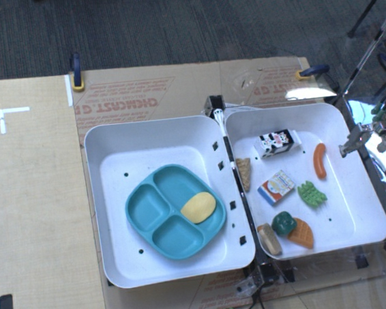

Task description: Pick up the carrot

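Farthest from the gripper (360,142), at the far left, bare wooden bench (32,222) is seen beyond the outer rim of the left bin (151,130). Two white bins are counted, set side by side with their inner rims touching. In the left bin one teal divided plate (160,219) is laid, with open white floor left all round it, widest along the top and down the left side. One yellow rounded piece (198,207) is carried on the side of the plate nearer the gripper.

In the right bin (364,239), seven items are counted. One tan wedge (244,173) and one brown piece (269,240) are kept close to the rim farthest from the gripper. One cow-patterned carton (276,142) and one small orange-and-blue box (277,187) are placed nearer the middle. The carrot (300,233), one only, is found below and to the left of the gripper, close to the bin's lower rim, just beside the brown piece. One green leafy piece (312,194) and one red sausage (319,160) are nearest the gripper, to its left. Open floor is left between these and the right wall.

The gripper is seen over the right bin's right rim, well apart from the carrot. Whether it is spread or pressed together cannot be told.
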`<state>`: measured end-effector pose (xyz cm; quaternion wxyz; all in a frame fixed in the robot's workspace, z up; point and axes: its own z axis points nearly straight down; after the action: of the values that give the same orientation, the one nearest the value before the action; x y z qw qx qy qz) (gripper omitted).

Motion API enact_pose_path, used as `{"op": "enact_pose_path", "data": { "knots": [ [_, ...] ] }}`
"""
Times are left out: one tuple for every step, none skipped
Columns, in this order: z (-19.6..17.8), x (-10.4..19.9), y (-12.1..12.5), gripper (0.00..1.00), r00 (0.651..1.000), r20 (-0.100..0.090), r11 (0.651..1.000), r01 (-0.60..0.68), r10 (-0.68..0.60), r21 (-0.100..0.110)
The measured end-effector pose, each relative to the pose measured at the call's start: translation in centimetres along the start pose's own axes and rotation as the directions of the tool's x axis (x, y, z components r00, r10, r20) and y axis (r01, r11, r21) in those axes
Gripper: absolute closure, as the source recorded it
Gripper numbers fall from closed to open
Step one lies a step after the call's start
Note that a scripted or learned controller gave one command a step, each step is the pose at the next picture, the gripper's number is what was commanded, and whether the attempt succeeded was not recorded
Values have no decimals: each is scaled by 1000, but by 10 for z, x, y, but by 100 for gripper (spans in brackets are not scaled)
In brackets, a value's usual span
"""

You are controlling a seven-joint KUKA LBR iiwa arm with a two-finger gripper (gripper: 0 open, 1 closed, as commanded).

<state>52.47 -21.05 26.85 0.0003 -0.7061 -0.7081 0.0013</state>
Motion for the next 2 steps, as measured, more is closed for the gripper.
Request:
{"op": "enact_pose_path", "data": {
  "knots": [
    [64,100,-38,0,998,-1,998,-65,65,2],
    [62,159,-45,0,932,-1,932,-362,362,2]
  ]
}}
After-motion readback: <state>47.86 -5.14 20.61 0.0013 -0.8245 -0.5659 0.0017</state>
